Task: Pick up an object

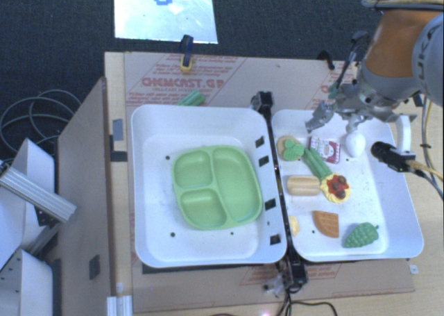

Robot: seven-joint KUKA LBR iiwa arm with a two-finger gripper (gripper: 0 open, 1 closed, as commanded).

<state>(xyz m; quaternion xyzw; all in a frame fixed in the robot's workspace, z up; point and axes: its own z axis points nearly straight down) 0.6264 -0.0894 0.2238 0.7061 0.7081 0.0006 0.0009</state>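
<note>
Toy food lies in the right bin (395, 196): a white egg (355, 144), a red and white packet (324, 149), a green leafy piece (292, 148), a long green stalk (318, 164), a tan bun (302, 185), a yellow and red flower-shaped piece (336, 187), an orange wedge (325, 223) and a green bumpy cluster (361, 235). My gripper (336, 121) hangs over the bin's far edge, just above the packet and the egg. Its fingers stand open and apart, with nothing between them.
The left bin (152, 169) holds a green divided tray (215, 186). A black divider (272, 169) runs between the bins. A black attachment with cables (392, 156) juts from the arm over the right bin's right side. A small yellow piece (294, 224) lies by the divider.
</note>
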